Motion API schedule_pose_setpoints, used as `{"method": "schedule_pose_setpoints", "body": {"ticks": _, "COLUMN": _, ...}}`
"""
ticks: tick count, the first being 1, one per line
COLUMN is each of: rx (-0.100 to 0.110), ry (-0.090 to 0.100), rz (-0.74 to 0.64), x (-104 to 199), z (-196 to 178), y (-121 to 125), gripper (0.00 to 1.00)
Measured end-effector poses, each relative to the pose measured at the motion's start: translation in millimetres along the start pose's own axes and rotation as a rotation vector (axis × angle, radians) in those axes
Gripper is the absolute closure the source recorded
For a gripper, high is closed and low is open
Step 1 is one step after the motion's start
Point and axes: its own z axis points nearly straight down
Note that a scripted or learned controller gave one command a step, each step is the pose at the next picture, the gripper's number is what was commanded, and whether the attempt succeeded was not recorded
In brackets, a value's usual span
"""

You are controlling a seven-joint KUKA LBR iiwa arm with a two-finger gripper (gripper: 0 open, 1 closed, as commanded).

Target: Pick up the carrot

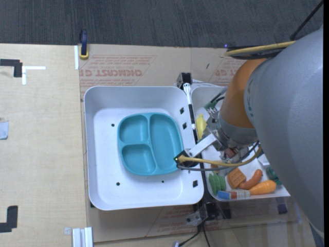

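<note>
Camera view, read from the left: light wooden bench (pixel 41 153), bare but for a few black and grey fittings near its edge. Then brown cardboard (pixel 123 68) under and behind two white bins, side by side.

Left bin (pixel 103 189): one teal plate (pixel 150 143), three compartments, flat on the floor slightly right of centre, right edge close to the bin wall.

Between the bins, on the dividing rims: one black clip (pixel 185 79) at the far end.

Right bin (pixel 247 198): mostly covered by the grey arm (pixel 293 127) with its orange band (pixel 237 99), reaching in from the right. Gripper (pixel 229 151) low over the bin's middle, behind wrist hardware and a yellow cable; open or closed, cannot tell. One yellow item (pixel 201 125) at the left wall, partly hidden. Along the near wall, a small cluster: one green piece (pixel 217 180), one orange waffle-textured piece (pixel 236 177), one reddish sausage shape (pixel 253 178), one marker-like stick (pixel 234 194) with a blue end, and one carrot (pixel 262 188), orange, lying on its side, touching the sausage shape, near the front right, apart from the gripper.
</note>
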Motion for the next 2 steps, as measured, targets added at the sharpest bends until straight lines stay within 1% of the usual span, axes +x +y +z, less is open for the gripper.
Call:
{"method": "schedule_pose_setpoints", "body": {"ticks": 1, "rx": 0.002, "ry": -0.013, "rz": -0.007, "x": 0, "z": -5, "y": 1, "gripper": 1.00}}
{"method": "schedule_pose_setpoints", "body": {"ticks": 2, "rx": -0.007, "ry": 0.004, "rz": -0.093, "x": -9, "z": -154, "y": 20, "gripper": 1.00}}
